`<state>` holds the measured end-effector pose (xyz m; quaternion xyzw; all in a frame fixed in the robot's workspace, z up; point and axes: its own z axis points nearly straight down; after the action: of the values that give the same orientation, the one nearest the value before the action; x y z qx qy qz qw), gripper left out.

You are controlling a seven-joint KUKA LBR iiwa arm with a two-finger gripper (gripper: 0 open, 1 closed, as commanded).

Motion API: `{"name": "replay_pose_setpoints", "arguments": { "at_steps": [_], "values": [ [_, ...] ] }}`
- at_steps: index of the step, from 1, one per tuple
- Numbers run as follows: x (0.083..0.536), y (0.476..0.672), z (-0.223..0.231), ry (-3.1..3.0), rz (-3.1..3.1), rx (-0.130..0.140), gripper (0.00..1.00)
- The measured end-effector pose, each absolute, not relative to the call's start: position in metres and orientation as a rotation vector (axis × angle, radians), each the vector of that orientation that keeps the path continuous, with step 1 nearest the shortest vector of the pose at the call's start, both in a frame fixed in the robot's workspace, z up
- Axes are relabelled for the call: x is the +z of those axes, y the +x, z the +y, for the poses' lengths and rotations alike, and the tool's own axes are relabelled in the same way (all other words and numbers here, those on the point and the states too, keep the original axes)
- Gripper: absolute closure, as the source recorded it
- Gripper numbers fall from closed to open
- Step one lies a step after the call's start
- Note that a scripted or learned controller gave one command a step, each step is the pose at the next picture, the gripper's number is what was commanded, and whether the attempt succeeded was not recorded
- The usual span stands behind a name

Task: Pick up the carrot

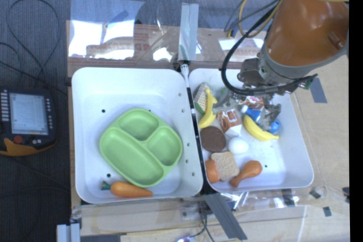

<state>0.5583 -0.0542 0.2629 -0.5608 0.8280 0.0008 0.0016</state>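
The carrot is orange with a small green top. It lies flat in the left bin, along the front wall just below the green divided plate. My gripper hangs under the grey and orange arm over the back of the right bin, far to the right of the carrot. It sits low among the toy food there, near a small red and white item; whether it touches anything I cannot tell.
The right bin holds two bananas, a brown cookie, a white egg, a bread slice, a drumstick and a blue item. A teach pendant lies left of the bench.
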Motion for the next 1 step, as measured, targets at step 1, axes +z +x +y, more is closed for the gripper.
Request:
{"name": "replay_pose_setpoints", "arguments": {
  "at_steps": [1],
  "values": [
    [0.2151, 0.4994, -0.0228, -1.686, 2.653, 0.009, 0.0]
  ]
}}
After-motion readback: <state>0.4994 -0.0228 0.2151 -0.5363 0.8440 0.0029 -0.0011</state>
